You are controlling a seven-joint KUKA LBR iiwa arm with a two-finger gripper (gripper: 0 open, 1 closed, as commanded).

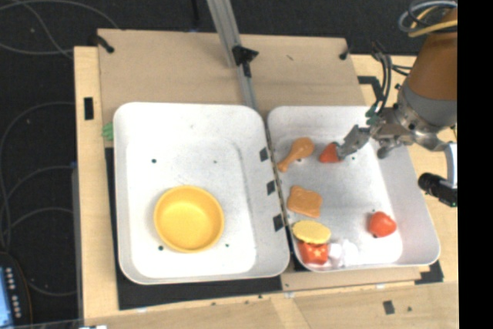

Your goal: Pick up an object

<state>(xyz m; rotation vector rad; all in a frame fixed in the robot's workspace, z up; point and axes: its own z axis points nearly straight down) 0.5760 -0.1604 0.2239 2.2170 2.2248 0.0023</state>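
Arm (433,81) comes in from the right and is cut off by the frame edge, so only the wrist w/ orange band and the grey head show; cables loop above it. Gripper (348,144) sits low over the right bin (400,189), far half, fingers pointing left. Fingertips blur into a small red object (330,154) right at their tip: looks like touching or just beside, can't tell which, and can't tell if the fingers are spread or closed or if the piece is between them.

Other stuff in the right bin: orange drumstick-shaped piece (296,152) just left of the red object, near the bin's left wall; tan toast-like slab (303,202) nearer, also left side; red round piece (381,224) near-right, well apart from the rest. Near-left corner holds a cluster, a yellow disc (311,231) on top of a red piece (313,251) w/ sth white (341,252) beside it; shapes overlap, hard to separate.

Left bin (139,135) holds a yellow bowl (189,218), upright, near-middle. A metal pole (219,0) slants down from the far edge to between the bins, its top cut off.
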